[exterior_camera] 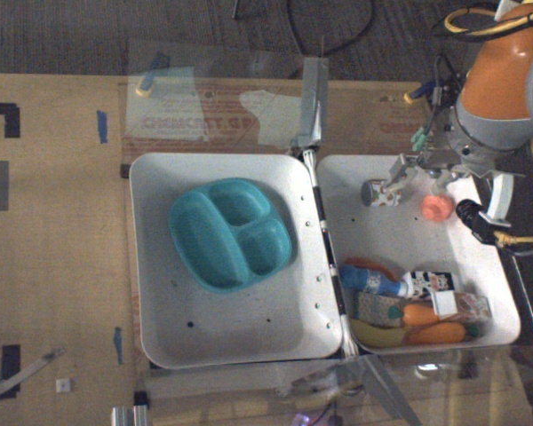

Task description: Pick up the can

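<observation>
Brown cardboard covers the bench point(62, 238), and on it I see two shallow white bins side by side. A teal divided plate point(231, 233) lies in the left bin point(160, 327). In the right bin point(506, 318) the can point(379, 192) lies on its side near the far left corner, apart from the other things. A small orange cup point(436, 208) is near it on the right, and a heap of toy food and a blue bottle point(369, 280) fills the near end of this bin.

From my remote station I see the gripper point(400, 174) just above and beside the can, at its right end. Whether the fingers are spread or closed I cannot tell, because they are thin and blurred here, and I cannot say the can is between them.

I judge the step in hand is the approach. To do it well I would center the fingers across the round body of the can, not along it, go down low, and close slowly, because a can on its side rolls away easily. I would also keep the arm point(502, 78) away from the bin wall.
</observation>
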Available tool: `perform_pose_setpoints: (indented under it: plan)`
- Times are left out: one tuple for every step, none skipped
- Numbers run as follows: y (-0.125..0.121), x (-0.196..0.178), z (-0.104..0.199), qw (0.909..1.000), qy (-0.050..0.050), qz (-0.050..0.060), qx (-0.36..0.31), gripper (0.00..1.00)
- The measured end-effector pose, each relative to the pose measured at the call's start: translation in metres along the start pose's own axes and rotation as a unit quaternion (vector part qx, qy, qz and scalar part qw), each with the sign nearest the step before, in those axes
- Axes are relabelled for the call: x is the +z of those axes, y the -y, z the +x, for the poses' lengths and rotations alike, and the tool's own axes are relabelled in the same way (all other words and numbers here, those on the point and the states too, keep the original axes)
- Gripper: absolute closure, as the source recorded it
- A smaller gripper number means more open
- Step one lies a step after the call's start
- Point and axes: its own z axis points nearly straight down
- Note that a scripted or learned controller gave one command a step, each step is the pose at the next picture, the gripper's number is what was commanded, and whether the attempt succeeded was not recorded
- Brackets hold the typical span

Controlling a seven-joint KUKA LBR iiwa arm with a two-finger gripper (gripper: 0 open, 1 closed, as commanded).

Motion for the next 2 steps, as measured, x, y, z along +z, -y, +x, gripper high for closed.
perform_pose_setpoints:
  plan:
    - [-0.047, 0.112, 0.019, 0.9950, 0.001, -0.002, -0.100, 0.00]
    - [-0.048, 0.128, 0.001, 0.9930, 0.000, -0.003, -0.118, 0.00]
